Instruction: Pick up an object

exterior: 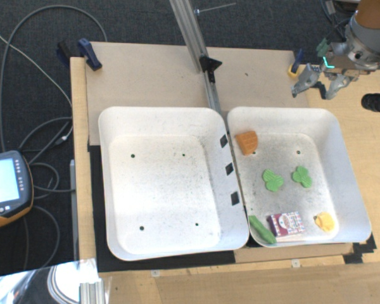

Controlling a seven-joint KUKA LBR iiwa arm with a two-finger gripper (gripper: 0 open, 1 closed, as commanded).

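Gripper (321,84) fingers apart, empty, hovering past right bin (348,163) at 1 o'clock. Orange block (246,142) at bin's 11 o'clock: looks light, rigid; pinch across its flat sides.

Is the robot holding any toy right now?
No. The two-finger gripper hangs open with nothing between its fingers, beyond the right white bin holding the small objects.

Gripper (319,85): hung above the bench past the far rim of the right bin (342,138), fingers spread, nothing between them. Nearer the camera than the gripper, inside that bin: orange block (246,142), closest, to its left; two green pieces (273,181) (302,177); farthest, green pod (262,229), maroon packet (285,225), yellow piece (325,221). Left bin (161,182): well apart, leftward.
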